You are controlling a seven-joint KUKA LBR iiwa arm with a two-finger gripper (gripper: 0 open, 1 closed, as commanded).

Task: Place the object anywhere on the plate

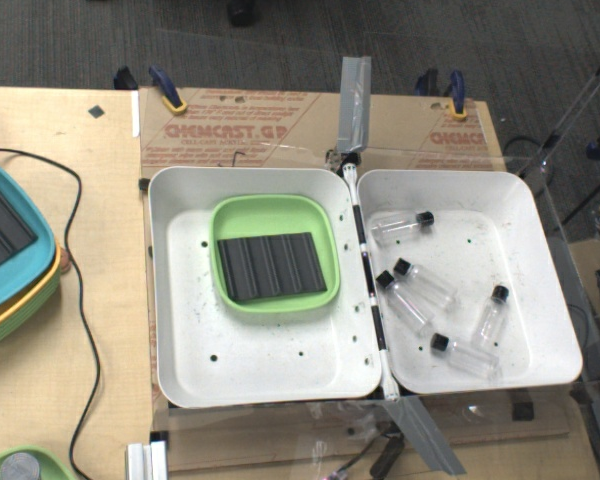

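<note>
Five vials [410, 224] lie loose in my right bin [540, 268]; the green plate [273, 218] sits left (cardboard [230, 128] behind reads "CHEMCAST GP"). Jaws: cannot tell.

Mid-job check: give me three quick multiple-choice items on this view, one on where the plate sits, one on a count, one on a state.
1. Where is the green plate?
A. left bin
B. right bin
C. on the wooden bench

2. How many clear vials with black caps lie in the right bin?
A. two
B. five
C. eight

3. What state are the vials in?
A. standing upright
B. lying on their sides
C. stacked on the plate

Answers:
1 A, the plate rests in the left bin.
2 B, five black caps show.
3 B, every vial, such as the top one, lies flat on the bin floor.
</note>
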